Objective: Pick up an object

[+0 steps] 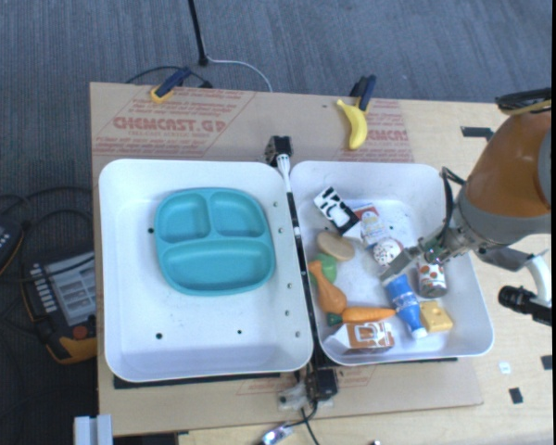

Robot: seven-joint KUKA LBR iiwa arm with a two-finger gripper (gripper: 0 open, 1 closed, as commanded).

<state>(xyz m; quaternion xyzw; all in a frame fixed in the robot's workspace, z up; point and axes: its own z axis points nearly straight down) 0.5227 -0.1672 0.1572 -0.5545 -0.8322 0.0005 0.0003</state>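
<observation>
At the right side of the frame, you had the arm point(505, 179) reaching down into the right bin point(463, 336), and the gripper point(433, 251) was low among the clutter there. I could not tell how the gripper stood, because the wrist covered it; nothing was seen held by it.

The things to pick all lay in that bin: a small can point(433, 279) just under the gripper, a blue bottle point(406, 306) touching it on the lower left, a yellow block point(435, 318) below, a white jar point(382, 247) to the left, then a carrot point(368, 313) and a box point(370, 336) near the lower rim.

My judgement of the risks for you: the objects were packed very close, so closing there could catch two things at once, or push the can sideways against the bottle and grip nothing. The can was round and could roll or slip out while lifting. Also the gripper was near the bin's right wall, so a small error could strike it.

The left bin point(120, 341) held a teal tray point(215, 240), well apart from all this.
</observation>
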